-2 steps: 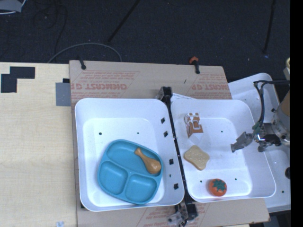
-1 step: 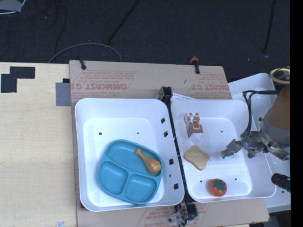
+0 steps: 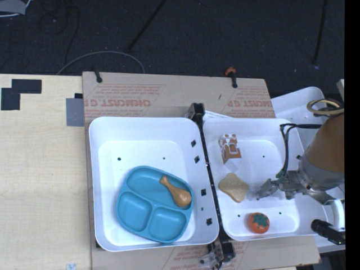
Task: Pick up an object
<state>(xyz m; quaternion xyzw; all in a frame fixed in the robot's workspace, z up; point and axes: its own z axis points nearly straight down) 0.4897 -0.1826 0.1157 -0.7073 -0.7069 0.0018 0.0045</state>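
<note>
camera view: tan pad (image 3: 233, 187) just left of fingers (image 3: 266, 190).

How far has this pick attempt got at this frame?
Nothing looks picked yet. The gripper is low in the right bin, beside the tan piece, with nothing visibly between its fingers. The tomato, the brown-and-white block and the drumstick on the blue tray lie untouched. Grasping and lifting remain.
</note>
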